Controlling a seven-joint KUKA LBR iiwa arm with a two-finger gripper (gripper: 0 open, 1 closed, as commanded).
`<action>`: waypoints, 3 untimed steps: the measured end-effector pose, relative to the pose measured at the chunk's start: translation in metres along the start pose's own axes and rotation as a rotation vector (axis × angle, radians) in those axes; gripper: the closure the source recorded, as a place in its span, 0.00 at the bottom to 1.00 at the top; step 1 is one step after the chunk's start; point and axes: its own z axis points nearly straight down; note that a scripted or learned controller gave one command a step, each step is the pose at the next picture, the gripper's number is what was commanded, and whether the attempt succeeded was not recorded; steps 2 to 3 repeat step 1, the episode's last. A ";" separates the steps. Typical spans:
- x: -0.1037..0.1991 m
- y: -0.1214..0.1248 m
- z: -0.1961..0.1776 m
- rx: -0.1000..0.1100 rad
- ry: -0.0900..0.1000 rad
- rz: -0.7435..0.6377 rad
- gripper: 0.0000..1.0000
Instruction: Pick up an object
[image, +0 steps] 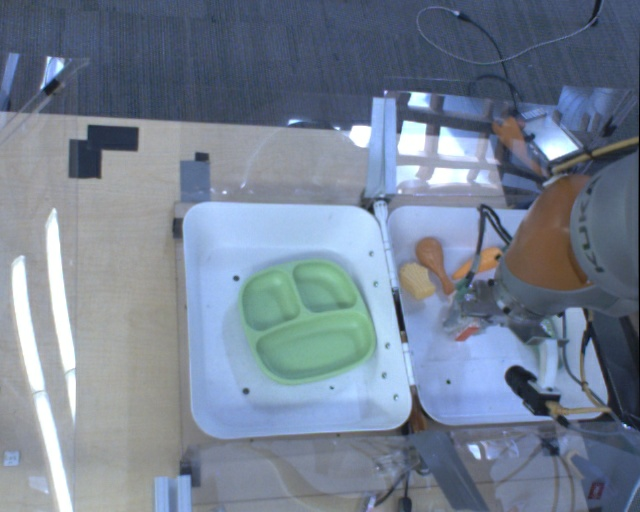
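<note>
My gripper (468, 316) is low in the right bin (450, 395), near its middle, under the grey arm with the orange band (548, 245). A small red piece (464, 335) shows at the gripper's lower edge; whether it is held is unclear. A yellow chunk (417, 280) lies just left of the gripper. A tan drumstick-shaped toy (434, 256) lies behind it, and an orange piece (480, 262) sits beside the arm.
The left bin (210, 300) holds a green divided plate (305, 320). A ridge (392, 300) separates the two bins. A black cable and fitting (528, 388) hang off the arm over the right bin's front right.
</note>
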 end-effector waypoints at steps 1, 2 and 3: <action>0.038 0.095 -0.083 0.016 0.000 -0.195 1.00; 0.038 0.095 -0.083 0.016 0.000 -0.195 1.00; 0.038 0.095 -0.083 0.016 0.000 -0.195 1.00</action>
